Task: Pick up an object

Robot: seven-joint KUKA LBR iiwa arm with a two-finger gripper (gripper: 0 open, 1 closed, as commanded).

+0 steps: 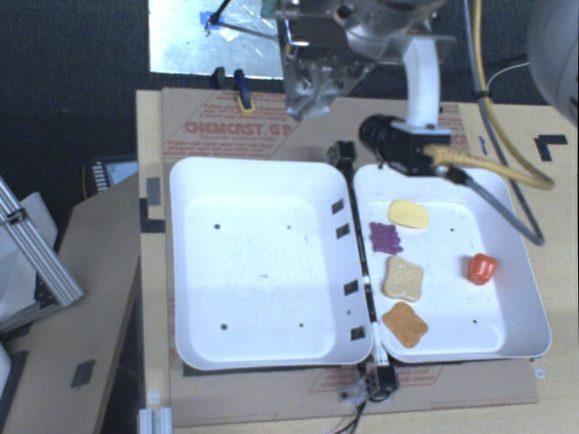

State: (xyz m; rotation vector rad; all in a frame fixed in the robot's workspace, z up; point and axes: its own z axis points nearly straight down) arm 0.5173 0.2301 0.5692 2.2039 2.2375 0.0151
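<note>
The gripper hangs at upper centre, above the bins' far edge; I cannot tell its state. Pickable items sit in the right bin: yellow piece, purple piece, pepper, gathered for reach.

Both bins look like smooth white plastic with a faint sheen: the left bin and the right bin. They sit on a matt brown cardboard sheet printed in red. The gripper looks like bare grey metal, dully reflective. In the right bin, the yellow piece and the red piece look like smooth, slightly glossy plastic; the purple piece looks bumpy and matt; the tan piece and the orange piece look matt. The yellow hose looks like smooth rubber or plastic.
</note>
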